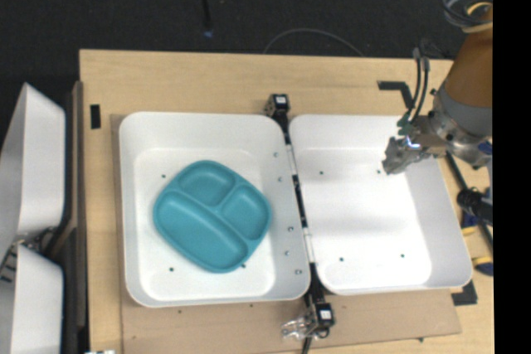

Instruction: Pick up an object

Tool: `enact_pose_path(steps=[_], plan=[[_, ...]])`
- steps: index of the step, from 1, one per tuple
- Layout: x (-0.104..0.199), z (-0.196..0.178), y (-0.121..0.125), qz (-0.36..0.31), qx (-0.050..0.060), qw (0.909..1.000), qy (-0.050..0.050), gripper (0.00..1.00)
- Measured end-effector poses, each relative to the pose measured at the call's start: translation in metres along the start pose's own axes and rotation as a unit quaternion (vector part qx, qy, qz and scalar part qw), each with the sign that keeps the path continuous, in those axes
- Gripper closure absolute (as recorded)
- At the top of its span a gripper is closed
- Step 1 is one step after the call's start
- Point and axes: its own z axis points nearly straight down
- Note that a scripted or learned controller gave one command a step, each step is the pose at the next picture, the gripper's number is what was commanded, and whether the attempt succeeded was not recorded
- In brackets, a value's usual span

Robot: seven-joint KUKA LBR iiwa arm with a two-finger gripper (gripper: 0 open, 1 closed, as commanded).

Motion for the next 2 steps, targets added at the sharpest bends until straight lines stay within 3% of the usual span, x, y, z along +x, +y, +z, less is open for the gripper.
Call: enact_pose_path(steps=[2], plan=[[0.098,-0.006,0.007,0.0,0.001,1.0,0.0,1.0]])
